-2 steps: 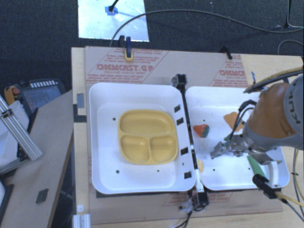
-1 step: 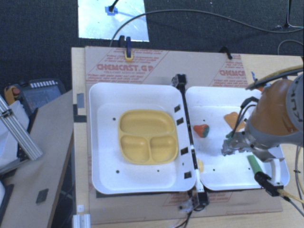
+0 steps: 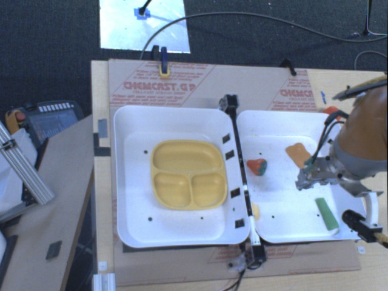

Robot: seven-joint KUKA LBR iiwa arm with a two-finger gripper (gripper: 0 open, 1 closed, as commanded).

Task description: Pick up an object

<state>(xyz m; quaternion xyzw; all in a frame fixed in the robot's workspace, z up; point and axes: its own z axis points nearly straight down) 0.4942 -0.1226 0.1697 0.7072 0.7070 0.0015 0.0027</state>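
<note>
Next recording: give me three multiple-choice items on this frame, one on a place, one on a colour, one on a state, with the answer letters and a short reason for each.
1. Where does the yellow divided tray lie?
A. in the left bin
B. in the right bin
C. on the floor

2. What colour is the bar-shaped block near the right bin's front corner?
A. blue
B. green
C. white

3. How does the red piece with a green end stand to the claw?
A. gripped in it
B. lying apart from it on the bin floor
C. stacked on the tray

Answers: 1 A, the tray sits on the left bin's floor. 2 B, the block is plainly green. 3 B, bare white floor separates the piece from the claw.
</note>
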